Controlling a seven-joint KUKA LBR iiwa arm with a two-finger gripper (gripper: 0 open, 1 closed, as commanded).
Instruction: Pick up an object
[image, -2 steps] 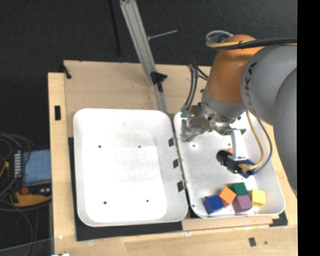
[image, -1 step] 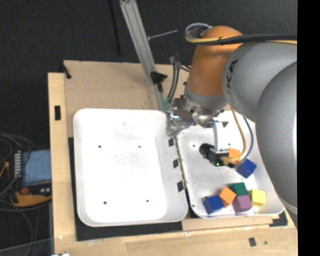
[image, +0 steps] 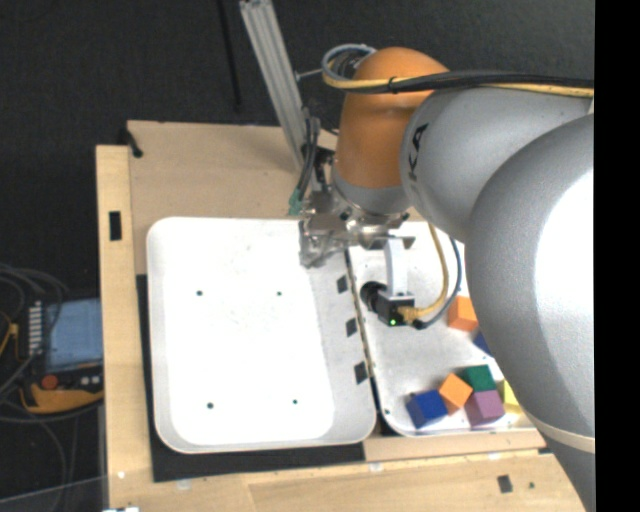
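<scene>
Tool (image: 318, 240) hangs over left bin's (image: 170, 300) rim.

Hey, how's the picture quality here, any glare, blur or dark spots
Camera view: left bin glares near-white, its surface detail washed out; the arm looms large and soft-edged; the blocks stay sharp enough to tell colours; beyond the bench the background falls nearly black.

Brightness: even and moderate on the bench (image: 200, 170); surroundings dark.
Glare: left bin (image: 245, 330) nearly washed out, little surface detail.
Shadows: soft, faint under the arm (image: 500, 190).
Focus: arm slightly soft; blocks (image: 455, 395) reasonably sharp.
</scene>
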